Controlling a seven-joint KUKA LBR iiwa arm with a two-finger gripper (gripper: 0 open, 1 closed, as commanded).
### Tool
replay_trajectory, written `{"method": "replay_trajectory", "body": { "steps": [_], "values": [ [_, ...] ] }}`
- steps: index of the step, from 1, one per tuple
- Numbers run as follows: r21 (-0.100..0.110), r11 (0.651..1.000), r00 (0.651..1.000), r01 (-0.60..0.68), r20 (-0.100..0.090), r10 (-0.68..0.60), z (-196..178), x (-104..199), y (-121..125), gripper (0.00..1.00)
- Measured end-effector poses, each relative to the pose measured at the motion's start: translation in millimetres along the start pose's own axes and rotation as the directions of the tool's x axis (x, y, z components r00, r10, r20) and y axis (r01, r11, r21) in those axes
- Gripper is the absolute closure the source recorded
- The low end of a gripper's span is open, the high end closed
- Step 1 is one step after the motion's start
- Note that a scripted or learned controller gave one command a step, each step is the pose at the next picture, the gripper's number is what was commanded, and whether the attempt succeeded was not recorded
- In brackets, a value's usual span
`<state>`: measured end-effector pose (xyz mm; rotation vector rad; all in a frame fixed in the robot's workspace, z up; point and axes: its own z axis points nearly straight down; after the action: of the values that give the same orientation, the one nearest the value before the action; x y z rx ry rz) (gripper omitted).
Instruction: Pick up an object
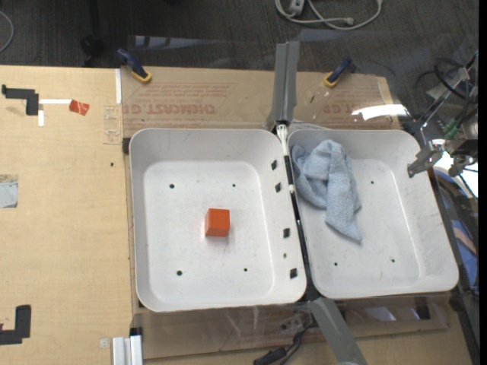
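Observation:
An orange-red cube [218, 223] lies on the floor of the left bin [152, 204], a little left of its middle. A crumpled blue-grey cloth [332, 185] lies in the right bin [411, 265], against its left wall and trailing toward the centre. My gripper [437, 158] shows in part at the right bin's right rim, among cables. It is well away from both the cloth and the cube, with nothing seen in it.
A metal divider [288, 196] with black clips runs between the two bins. Cardboard [205, 101] with two clamps lies behind them. A wooden board [61, 226] lies to the left. Cables [456, 82] hang at the right edge.

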<state>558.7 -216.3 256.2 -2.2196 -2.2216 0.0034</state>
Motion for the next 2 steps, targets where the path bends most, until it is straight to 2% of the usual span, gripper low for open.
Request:
{"method": "replay_trajectory", "body": {
  "steps": [1, 2],
  "values": [
    [-0.002, 0.954, 0.954, 0.300, 0.001, -0.300, -8, -6, -80, 0.00],
    [-0.005, 0.938, 0.938, 0.347, -0.003, -0.347, 165, -2, -79, 0.00]
  ]
}}
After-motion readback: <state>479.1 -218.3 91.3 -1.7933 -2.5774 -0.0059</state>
